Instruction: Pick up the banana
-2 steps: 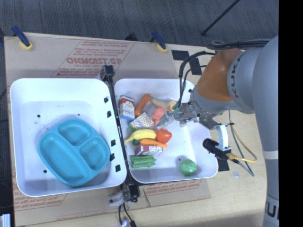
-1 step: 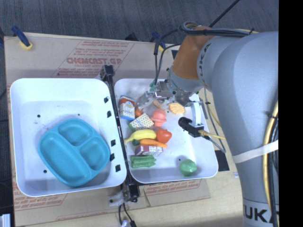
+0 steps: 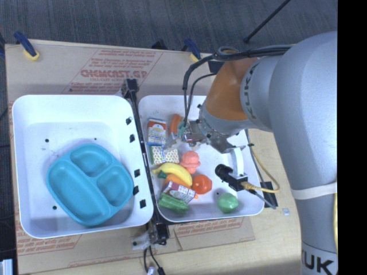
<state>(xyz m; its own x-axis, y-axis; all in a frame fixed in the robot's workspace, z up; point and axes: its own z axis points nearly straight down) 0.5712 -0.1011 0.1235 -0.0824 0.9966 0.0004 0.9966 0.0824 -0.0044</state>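
Banana: we see the curved yellow plastic banana (image 3: pixel 177 172) lying in the right bin, near its left wall, with its ends pointing down-left and right.
Banana's neighbours: we find a pink ice-cream-shaped toy (image 3: pixel 190 160) touching its upper right side, a round red tomato toy (image 3: pixel 202 183) just to its right, and a small red and yellow packet (image 3: pixel 179 192) just below it.
Right bin: we note a shallow white plastic bin (image 3: pixel 252 208) that also holds a green pepper toy (image 3: pixel 227 202), a green cucumber-like toy (image 3: pixel 172 203), an orange carrot toy (image 3: pixel 175 122) and a small printed carton (image 3: pixel 156 132).
Left bin: we see a second shallow white bin (image 3: pixel 26 153) holding a light blue three-compartment plastic plate (image 3: pixel 89 183).
Gripper: we see the grey arm's two-finger gripper (image 3: pixel 184 132) low over the upper part of the right bin, above the banana and apart from it; we cannot tell how its fingers stand.
Arm: we see the grey arm with an orange band (image 3: pixel 229 93) reaching in from the right, covering the right bin's far right side.
Surface: we see both bins side by side on a tan cardboard-covered bench (image 3: pixel 109 67) with red print, held by blue clamps (image 3: pixel 26 44).
Room: we see dark grey carpet-like floor (image 3: pixel 86 7) beyond the bench.
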